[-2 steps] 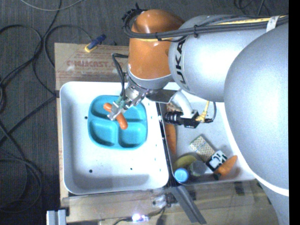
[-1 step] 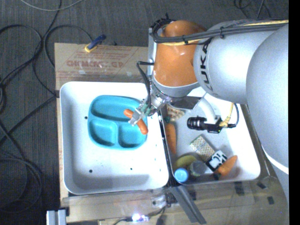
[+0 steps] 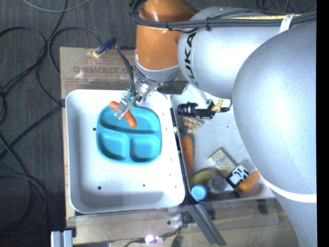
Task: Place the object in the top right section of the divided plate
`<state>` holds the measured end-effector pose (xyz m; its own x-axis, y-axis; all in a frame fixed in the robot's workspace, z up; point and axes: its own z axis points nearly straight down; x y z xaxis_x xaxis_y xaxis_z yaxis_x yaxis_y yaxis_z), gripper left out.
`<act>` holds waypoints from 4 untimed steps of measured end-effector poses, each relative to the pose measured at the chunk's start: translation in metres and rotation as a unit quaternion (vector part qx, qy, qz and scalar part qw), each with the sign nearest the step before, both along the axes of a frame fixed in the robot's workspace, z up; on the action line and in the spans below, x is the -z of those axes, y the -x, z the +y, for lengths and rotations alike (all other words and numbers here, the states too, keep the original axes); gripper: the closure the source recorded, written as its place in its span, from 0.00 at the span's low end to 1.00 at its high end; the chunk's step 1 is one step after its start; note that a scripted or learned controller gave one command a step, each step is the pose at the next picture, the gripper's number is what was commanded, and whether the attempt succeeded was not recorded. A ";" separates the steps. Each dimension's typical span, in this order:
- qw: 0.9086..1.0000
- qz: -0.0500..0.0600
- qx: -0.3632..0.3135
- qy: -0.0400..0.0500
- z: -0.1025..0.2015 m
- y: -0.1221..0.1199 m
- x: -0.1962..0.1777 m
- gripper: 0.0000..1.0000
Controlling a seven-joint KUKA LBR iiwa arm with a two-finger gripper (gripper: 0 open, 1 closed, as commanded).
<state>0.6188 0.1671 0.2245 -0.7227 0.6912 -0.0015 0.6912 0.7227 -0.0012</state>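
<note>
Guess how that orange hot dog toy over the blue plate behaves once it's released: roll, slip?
The hot dog toy looks long and round, so it may roll inside the blue divided plate. Its surface looks smooth, probably slick. It seems small, likely light. The end effector is at its middle, so tipping seems unlikely.

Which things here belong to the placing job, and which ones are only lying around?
Belonging to the job:
- orange sausage-like object, between the gripper fingers
- blue divided plate in the left bin

Lying about, in the right bin:
- carrot
- blue cap
- patterned packet
- second orange piece
</note>
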 end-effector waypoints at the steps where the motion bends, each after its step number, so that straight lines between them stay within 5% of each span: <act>1: 0.995 -0.001 -0.101 0.001 0.020 -0.013 0.002 1.00; 2: 0.995 0.001 -0.101 0.002 -0.007 -0.036 0.092 1.00; 3: 0.987 0.000 -0.163 0.000 -0.049 0.005 0.066 1.00; 4: 1.000 0.001 -0.011 -0.002 -0.073 0.078 0.042 1.00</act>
